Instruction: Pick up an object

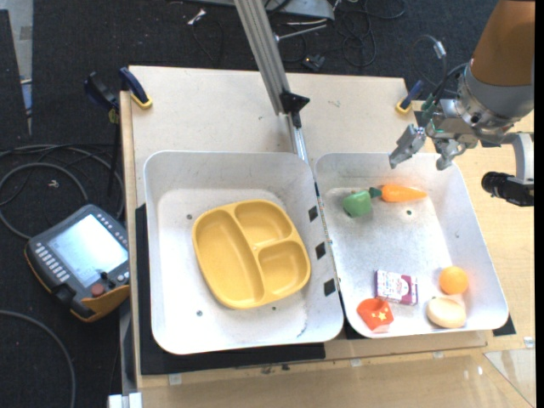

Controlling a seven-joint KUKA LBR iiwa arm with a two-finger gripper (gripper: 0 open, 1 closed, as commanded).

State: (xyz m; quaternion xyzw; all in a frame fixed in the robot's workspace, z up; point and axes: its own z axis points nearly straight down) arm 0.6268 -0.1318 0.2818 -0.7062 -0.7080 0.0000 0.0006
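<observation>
A single fixed camera sits above the bench [255, 100] and looks down at a slant, far enough back to take in both white bins, the left bin [161, 228] and the right bin [476, 228], side by side. Floor with cables lies along the top and left edges, and the arm [506, 41] enters from the right

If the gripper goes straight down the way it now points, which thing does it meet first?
Probably the carrot, lying just under the open gripper in the right bin. Depth is unclear in this slanted view, so it may land on bare bin floor beside it.
</observation>
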